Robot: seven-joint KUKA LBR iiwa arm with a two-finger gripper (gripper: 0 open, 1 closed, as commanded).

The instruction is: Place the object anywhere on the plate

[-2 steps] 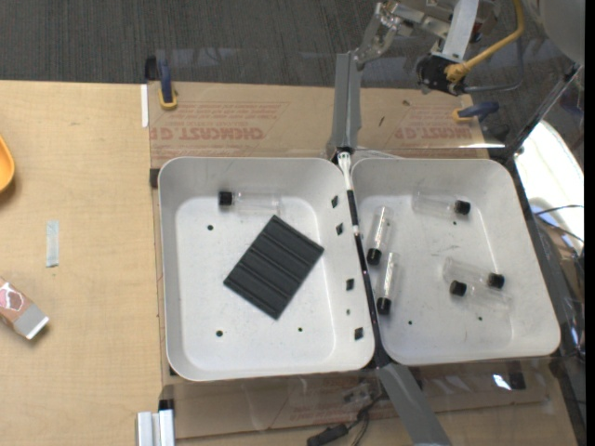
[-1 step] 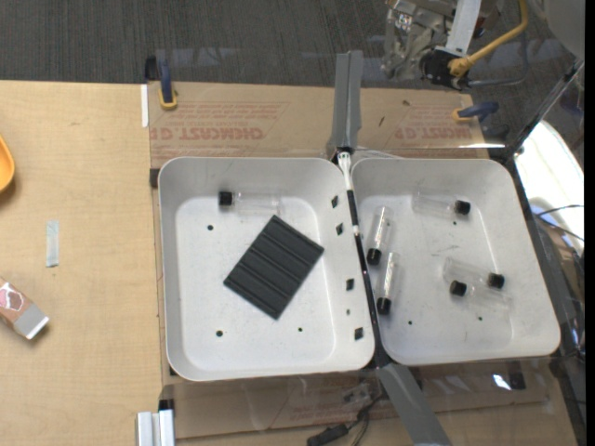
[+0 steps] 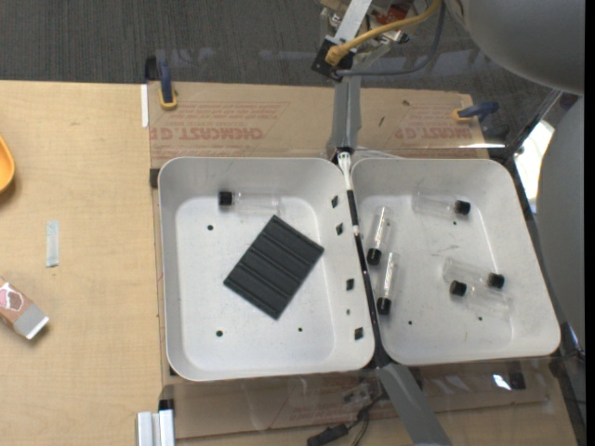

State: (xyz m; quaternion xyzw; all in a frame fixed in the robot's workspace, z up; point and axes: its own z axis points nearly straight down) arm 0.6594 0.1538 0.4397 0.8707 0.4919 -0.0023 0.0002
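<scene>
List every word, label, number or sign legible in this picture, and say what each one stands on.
"CHEMCAST GP", red print repeated in rows and seen upside down, on the brown cardboard sheet behind the two shallow white bins; its smaller characters are too blurred to read.
Small red-and-white wrapped item on the tan bench: markings too blurred to read.
Black ribbed rectangular plate: no text.
Clear black-capped vials: no readable labels.

Both bins, left (image 3: 186,342) and right (image 3: 530,328), appear to be smooth, slightly glossy white plastic. The plate (image 3: 273,266) is matt black with a ribbed surface. The vials (image 3: 476,286) look like clear plastic with black caps. The bench (image 3: 74,156) surface resembles matt light wood.
</scene>
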